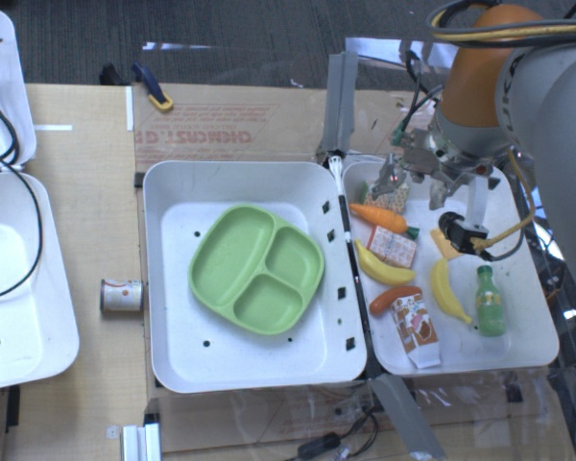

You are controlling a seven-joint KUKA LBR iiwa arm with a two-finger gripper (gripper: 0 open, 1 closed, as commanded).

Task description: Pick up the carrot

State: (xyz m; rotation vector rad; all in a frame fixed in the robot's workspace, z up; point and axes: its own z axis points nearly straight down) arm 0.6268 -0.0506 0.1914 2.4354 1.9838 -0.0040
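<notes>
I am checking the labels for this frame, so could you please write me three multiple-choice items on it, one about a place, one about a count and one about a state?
1. Where does the orange carrot with the green tip lie?
A. on the green divided plastic plate
B. in the right white bin, near its left wall
C. on the brown bench

2. How many yellow bananas lie in the right white bin?
A. two
B. four
C. none

3. How does the small green plastic bottle sit?
A. inside the left white bin
B. balanced on the plate
C. among the food in the right bin

Answers: 1 B, the carrot rests beside the bin's left wall, under the claw. 2 A, one banana lies left and one banana right. 3 C, it sits by the right banana.
</notes>
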